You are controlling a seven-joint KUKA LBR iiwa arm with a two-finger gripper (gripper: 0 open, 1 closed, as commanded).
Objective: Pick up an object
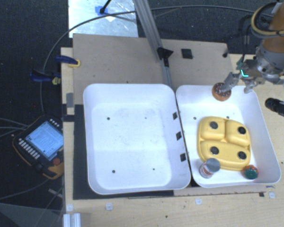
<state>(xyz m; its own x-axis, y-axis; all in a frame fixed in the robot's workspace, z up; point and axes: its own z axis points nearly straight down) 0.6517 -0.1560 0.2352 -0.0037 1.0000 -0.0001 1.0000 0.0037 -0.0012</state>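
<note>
Pendant: lies on the dark floor at the lower left, cable trailing, set off the bench so it stays out of the arm's reach.
Clamps: blue and yellow grips on the board's left edge, apparently pinning the board in place.
Surface: a tan board that carries both bins side by side.
Left bin: a shallow white tray whose right rim touches its neighbour, probably the drop-off side.
Right bin: holds all the loose pieces, so any pick has to start here.
Can: small, grey-topped, at the front wall and touching the yellow tray's front-left corner. That crowding would make it awkward to grip.
Brown disc: a small round piece near the far wall, well apart from the rest, so it looks like the easiest target.
Yellow tray: a wide moulded piece lying flat mid-bin, likely too broad for a two-finger pinch.
Hand: reaching in from the right over the far rim, fingers apart. One finger slants down to just beside the disc and nothing sits between the two, so no grasp has been made yet.
Ball: green and red, tucked in the front-right corner against the tray.
</note>
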